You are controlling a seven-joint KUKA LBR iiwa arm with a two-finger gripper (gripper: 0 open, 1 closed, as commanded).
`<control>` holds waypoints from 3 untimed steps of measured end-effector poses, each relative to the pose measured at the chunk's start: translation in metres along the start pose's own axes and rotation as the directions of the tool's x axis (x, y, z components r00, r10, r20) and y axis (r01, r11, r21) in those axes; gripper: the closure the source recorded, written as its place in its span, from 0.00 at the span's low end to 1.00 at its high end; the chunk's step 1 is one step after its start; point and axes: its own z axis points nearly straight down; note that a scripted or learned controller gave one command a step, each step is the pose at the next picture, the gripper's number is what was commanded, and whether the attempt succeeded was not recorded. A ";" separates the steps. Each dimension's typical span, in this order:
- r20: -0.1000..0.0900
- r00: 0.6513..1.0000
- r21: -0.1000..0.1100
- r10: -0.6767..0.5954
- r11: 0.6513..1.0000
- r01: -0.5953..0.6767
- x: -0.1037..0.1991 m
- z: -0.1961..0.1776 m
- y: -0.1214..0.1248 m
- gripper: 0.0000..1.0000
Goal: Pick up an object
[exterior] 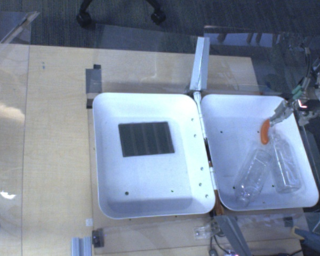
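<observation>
The right bin [224,116] holds two clear plastic bottles and a small orange object. One bottle [253,174] lies slanted toward the bin's front. The other bottle [285,164] lies beside it on the right. The orange object [264,132] sits at the upper ends of the bottles, near the bin's back right. My gripper [281,112] reaches in from the right edge and hovers over the bin's back right corner, just up and right of the orange object. Its tip is small and partly blurred against the bin.
The left bin [106,143] holds a flat dark grey rectangular pad [146,138]. A metal post [199,68] stands behind the gap between the bins. Cables and arm hardware [314,89] crowd the right edge. Wooden bench [42,143] stretches to the left.
</observation>
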 end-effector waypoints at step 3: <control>0.001 1.000 -0.013 0.006 1.000 -0.006 -0.031 0.184 0.059 1.00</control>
